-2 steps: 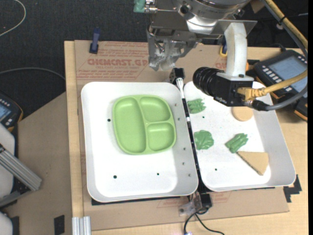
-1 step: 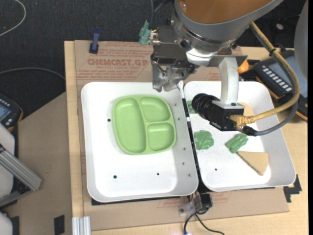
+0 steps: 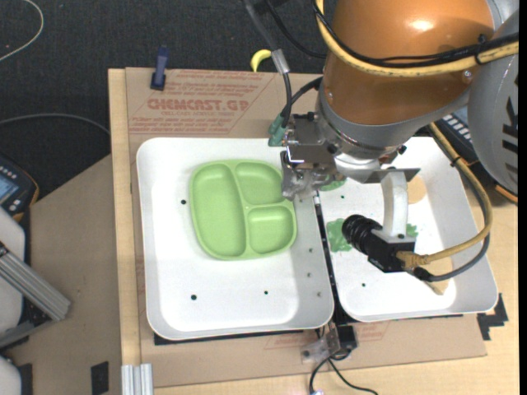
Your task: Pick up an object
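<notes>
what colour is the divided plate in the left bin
Light green, plain with no pattern; the divided plate shows clearly in the camera view.

Blue clip on brown board; dark floor cables.

Grey arm, orange band, black cables

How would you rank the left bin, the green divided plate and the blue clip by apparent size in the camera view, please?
1. Left bin
2. Green divided plate, lying inside that bin
3. Blue clip, on the board's far edge, so farther from the camera, yet plainly smallest
</notes>
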You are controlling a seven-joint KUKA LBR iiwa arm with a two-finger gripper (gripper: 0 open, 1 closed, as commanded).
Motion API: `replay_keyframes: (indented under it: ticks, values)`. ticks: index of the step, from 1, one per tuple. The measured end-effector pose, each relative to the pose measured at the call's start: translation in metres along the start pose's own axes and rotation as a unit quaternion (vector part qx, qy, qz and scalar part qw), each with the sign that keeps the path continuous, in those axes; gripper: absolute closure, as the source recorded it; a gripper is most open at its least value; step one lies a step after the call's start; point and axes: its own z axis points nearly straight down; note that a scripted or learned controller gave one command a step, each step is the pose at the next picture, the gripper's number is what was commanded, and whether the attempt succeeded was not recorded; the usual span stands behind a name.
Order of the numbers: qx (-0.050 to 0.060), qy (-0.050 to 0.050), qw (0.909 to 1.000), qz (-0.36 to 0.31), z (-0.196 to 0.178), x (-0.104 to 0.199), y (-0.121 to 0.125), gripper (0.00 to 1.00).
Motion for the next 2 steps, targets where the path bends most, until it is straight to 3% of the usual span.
replay_keyframes:
  ticks: [1,2]
  values:
    - [-0.008,0.003,1.0,-0.003,-0.018,0.004,0.001,1.0]
    - [-0.005,0.002,1.0,0.0,0.004,-0.052,0.001,1.0]
